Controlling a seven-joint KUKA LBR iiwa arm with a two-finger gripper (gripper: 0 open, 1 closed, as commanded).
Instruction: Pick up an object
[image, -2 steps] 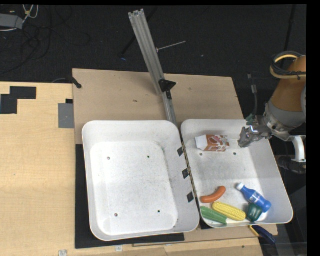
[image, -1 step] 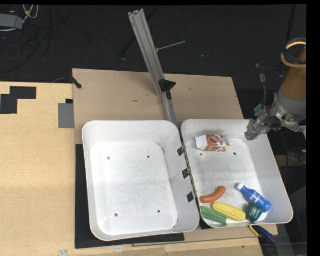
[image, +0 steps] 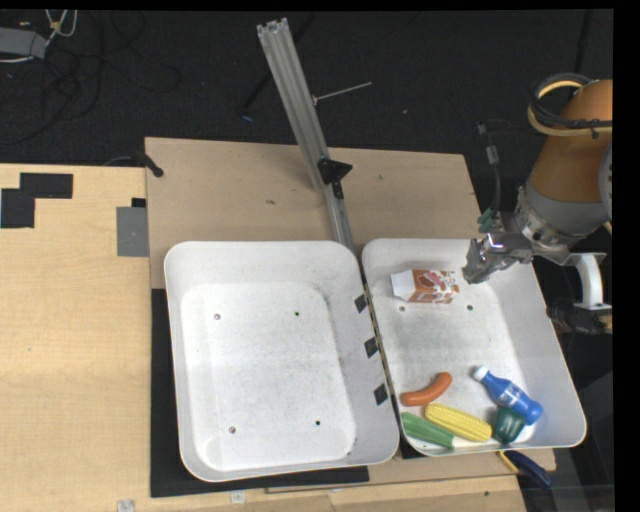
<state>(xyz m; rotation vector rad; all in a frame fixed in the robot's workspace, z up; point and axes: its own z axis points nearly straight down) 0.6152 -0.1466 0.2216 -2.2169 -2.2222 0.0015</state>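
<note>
The right bin (image: 520, 320) holds a white and red packet (image: 426, 286) near its far edge. At its near end lie an orange sausage (image: 426, 389), a yellow corn cob (image: 458, 422), a green vegetable (image: 428, 431) and a blue bottle (image: 508, 395) with a white cap. My gripper (image: 478, 267) hangs over the far right part of this bin, just right of the packet and slightly above it. Nothing shows between its fingers.
The left bin (image: 262, 360) sits beside the right one, with black clips (image: 371, 346) along the shared edge. A slanted metal rail (image: 305, 125) rises behind the bins. A wooden bench top (image: 70, 330) lies to the left.
</note>
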